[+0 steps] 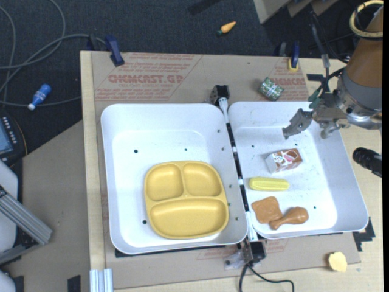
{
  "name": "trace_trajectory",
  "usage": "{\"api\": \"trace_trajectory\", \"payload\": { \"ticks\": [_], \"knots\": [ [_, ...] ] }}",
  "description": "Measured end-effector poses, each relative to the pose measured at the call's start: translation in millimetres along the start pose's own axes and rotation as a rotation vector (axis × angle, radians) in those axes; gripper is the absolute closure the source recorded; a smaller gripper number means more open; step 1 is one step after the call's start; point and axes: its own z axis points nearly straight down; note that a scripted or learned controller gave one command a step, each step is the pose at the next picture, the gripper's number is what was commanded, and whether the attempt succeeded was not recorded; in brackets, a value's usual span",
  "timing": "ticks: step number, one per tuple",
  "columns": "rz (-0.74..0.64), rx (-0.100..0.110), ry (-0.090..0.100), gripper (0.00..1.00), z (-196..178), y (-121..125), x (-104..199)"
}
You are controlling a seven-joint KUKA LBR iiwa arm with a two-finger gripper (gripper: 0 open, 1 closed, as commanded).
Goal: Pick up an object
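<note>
Gripper [298, 126] above right bin [340, 181]

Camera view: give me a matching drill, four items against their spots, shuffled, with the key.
Items:
1. yellow divided plate
2. corn cob
3. chicken drumstick
4. green can

Places:
A. on the cardboard beyond the right bin
B. in the left bin
C. right bin, nearest its front edge
D. right bin, between the wrapped packet and the drumstick

Pairs: 1-B, 2-D, 3-C, 4-A
</note>
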Motion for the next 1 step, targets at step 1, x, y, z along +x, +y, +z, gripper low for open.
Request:
{"api": "trace_trajectory", "payload": {
  "ticks": [1],
  "knots": [
    [0.001,0.011,0.003,0.0,125.7,-2.3,1.7]
  ]
}}
